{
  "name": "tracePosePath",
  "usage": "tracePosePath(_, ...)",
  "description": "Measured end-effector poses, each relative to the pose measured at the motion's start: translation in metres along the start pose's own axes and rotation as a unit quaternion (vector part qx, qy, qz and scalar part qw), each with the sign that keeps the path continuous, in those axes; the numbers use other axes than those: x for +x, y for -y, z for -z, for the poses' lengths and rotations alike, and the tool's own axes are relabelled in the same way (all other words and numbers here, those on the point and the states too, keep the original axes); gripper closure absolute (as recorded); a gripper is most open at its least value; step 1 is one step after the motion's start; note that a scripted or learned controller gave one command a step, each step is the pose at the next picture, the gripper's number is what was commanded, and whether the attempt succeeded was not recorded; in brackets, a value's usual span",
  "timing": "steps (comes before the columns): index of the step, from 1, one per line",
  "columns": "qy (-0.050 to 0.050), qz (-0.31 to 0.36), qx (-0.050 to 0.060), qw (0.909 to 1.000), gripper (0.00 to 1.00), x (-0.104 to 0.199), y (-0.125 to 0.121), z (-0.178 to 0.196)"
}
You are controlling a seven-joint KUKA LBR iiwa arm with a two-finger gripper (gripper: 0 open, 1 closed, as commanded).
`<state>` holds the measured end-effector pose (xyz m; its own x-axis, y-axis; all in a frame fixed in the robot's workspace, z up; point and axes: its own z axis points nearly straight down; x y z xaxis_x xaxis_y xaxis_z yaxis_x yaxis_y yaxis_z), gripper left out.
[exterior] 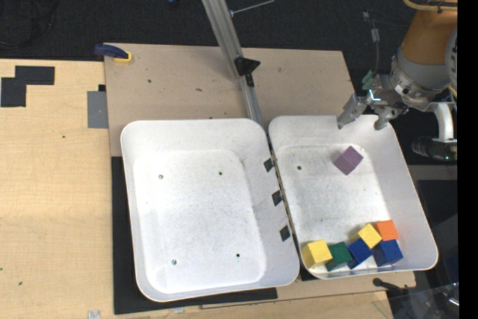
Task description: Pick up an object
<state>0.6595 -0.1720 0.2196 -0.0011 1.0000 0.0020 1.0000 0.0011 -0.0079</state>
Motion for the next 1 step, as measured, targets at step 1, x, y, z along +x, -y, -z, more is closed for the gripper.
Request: tracePosePath(1,0.001,0.002,-0.002,1.0,0.0,0.0004,-0.001,0.0029)
